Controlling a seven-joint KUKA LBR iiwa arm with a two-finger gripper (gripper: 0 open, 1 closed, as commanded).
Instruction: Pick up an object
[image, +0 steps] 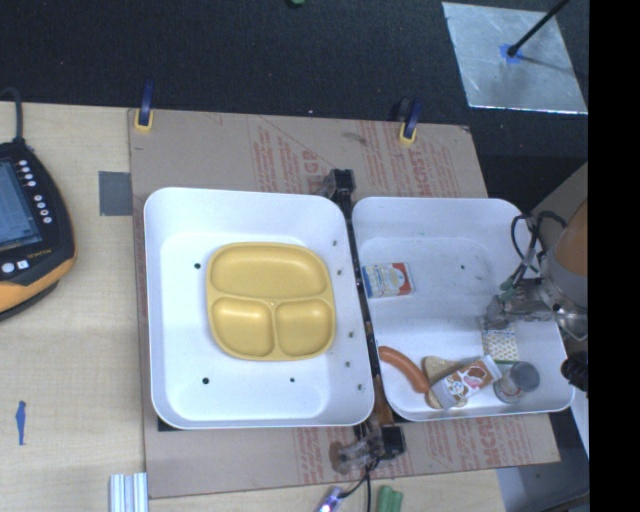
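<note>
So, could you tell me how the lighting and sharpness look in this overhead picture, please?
Camera view: even, soft light with faint shadows; the left white bin is bright, nearly washed out around the yellow divided plate; small items in the right bin look soft, and the gripper at the edge is blurry.

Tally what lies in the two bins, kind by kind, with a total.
Yellow divided plate: 1
Small carton: 1
Hot dog: 1
Snack packet: 1
Patterned square: 1
Grey round thing: 1
Total: 6
</note>
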